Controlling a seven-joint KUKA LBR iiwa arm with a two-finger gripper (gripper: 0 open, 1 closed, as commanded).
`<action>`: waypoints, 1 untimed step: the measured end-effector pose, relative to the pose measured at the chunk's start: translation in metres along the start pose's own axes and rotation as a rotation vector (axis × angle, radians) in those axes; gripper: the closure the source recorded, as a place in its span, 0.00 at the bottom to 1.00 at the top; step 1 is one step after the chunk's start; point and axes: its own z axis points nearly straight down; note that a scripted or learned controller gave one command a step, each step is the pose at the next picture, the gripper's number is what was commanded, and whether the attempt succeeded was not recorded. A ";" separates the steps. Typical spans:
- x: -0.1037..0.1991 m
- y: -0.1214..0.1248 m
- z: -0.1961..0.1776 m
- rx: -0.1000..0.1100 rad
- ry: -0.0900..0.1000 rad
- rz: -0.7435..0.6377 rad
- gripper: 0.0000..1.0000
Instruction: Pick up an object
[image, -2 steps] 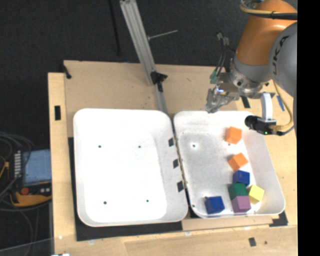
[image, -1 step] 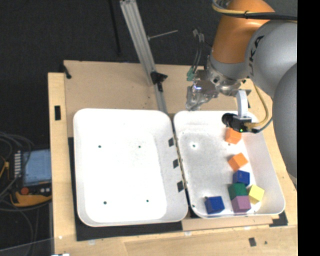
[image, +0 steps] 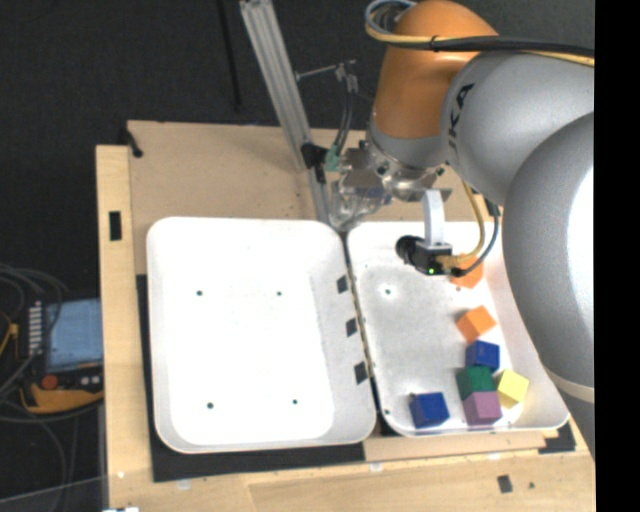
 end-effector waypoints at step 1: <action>0.053 0.006 0.015 -0.002 0.000 0.000 1.00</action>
